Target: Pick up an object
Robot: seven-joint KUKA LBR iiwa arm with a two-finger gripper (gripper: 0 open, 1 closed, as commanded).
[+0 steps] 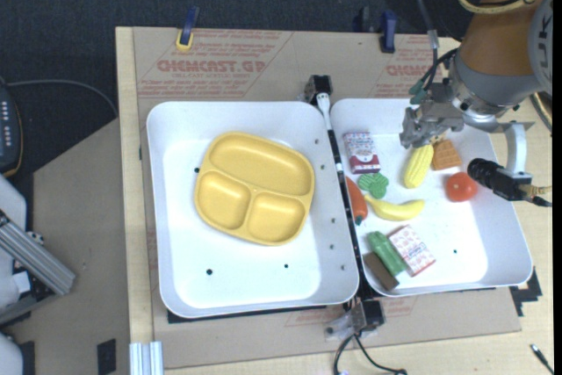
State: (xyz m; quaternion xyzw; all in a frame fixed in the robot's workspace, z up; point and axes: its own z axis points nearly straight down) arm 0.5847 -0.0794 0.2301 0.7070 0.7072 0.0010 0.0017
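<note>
My gripper low in the right bin, just above the corn, I cannot tell its fingers, yellow tray in left bin

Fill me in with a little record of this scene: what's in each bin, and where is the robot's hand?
left bin: a yellow divided plate
right bin: corn cob, banana, tomato, carrot, green vegetable, red-and-white packet, red patterned box, green block, orange cracker-like piece
hand: above the right bin's far side, over the corn cob's top end
held: nothing visibly between the fingers
base: cardboard sheet with clamps
</note>
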